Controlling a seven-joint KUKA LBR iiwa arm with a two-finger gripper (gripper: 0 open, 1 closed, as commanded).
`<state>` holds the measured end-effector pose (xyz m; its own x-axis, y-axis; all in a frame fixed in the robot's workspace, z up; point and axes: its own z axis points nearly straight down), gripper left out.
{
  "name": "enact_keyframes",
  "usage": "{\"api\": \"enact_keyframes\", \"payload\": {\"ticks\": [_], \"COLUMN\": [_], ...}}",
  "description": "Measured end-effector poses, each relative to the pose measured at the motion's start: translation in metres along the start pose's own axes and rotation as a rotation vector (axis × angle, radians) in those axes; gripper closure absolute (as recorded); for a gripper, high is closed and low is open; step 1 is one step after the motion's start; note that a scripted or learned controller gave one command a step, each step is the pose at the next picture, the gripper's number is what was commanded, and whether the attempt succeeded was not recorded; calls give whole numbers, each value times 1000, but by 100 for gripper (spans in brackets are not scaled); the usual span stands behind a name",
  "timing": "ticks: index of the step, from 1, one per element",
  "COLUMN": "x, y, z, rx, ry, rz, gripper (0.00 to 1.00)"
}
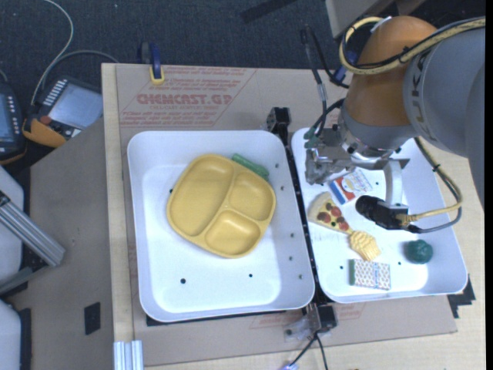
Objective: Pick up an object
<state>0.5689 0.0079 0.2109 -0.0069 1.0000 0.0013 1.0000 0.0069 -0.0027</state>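
My gripper [322,173] hangs over the upper left part of the right bin [451,262], under the orange-banded wrist. Just to its right lies a small red, white and blue card [348,185], partly hidden by the gripper. A toy pizza slice [330,213] lies directly below the gripper. Further down sit a yellow ridged toy [365,244], a green patterned packet [370,274] and a dark green round thing [418,251]. I see nothing between the fingers.
The left bin [146,206] holds a yellow divided plate [221,204] with a green piece [250,165] peeking out at its far edge. A black clamp [278,119] sits at the top of the divide between the bins.
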Motion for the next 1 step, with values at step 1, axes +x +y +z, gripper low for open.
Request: {"api": "enact_keyframes", "payload": {"ticks": [1], "x": [55], "y": [1], "z": [-11], "rx": [0], "ry": [0], "rz": [0], "gripper": [100]}}
